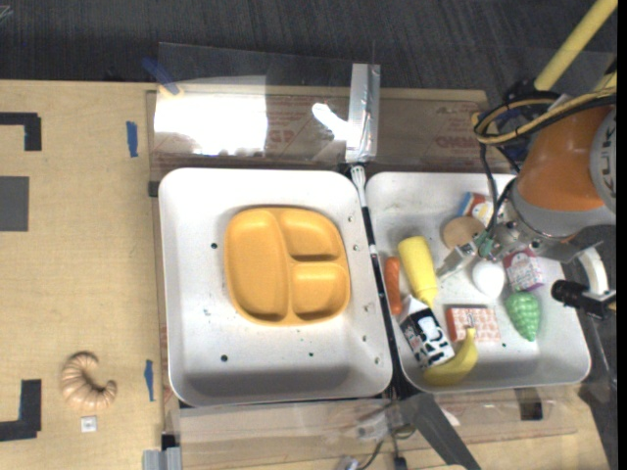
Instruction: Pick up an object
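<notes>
- You see two white bins: the left bin (196, 360) and the right bin (568, 355).
- The plate (287, 263) with three parts is yellow-orange all over.
- The bottle (419, 268) is yellow.
- The banana (458, 357) is yellow too.
- The small carton (427, 334) is black and white.
- The thin stick (393, 284) is orange.
- The bumpy fruit (524, 314) is green.
- The round ball (487, 279) is white.
- The flat pack (475, 323) is red and white.
- The arm (566, 169) has a big orange band and grey parts.
- The bench (78, 262) is light brown, with black marks and bits of blue tape.
- The curly toy (87, 380) on the bench is tan.
</notes>
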Available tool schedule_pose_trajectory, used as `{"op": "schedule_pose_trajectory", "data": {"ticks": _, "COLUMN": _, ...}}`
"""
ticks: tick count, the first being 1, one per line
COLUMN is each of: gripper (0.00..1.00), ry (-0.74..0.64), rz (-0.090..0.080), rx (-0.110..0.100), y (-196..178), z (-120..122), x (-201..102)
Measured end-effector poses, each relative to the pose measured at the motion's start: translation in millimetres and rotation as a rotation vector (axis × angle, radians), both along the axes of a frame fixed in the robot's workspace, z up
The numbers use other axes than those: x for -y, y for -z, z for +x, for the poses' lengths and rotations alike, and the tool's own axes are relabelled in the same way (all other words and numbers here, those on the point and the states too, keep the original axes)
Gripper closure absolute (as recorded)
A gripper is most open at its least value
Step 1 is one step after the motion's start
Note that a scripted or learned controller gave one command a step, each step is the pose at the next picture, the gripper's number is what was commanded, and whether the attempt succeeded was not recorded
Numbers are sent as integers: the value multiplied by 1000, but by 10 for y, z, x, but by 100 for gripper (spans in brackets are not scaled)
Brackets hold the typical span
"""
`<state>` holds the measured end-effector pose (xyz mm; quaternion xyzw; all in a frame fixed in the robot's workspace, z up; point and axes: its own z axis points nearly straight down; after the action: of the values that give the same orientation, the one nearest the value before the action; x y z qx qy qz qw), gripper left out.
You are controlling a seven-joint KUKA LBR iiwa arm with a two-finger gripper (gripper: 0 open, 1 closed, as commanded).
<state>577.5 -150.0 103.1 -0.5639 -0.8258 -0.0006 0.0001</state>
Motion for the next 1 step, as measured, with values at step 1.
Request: {"op": "schedule_pose_trajectory", "data": {"ticks": 1, "gripper": 0, "ry": 270, "rz": 1, "rx": -3, "y": -318, "z": -982, "x": -1}}
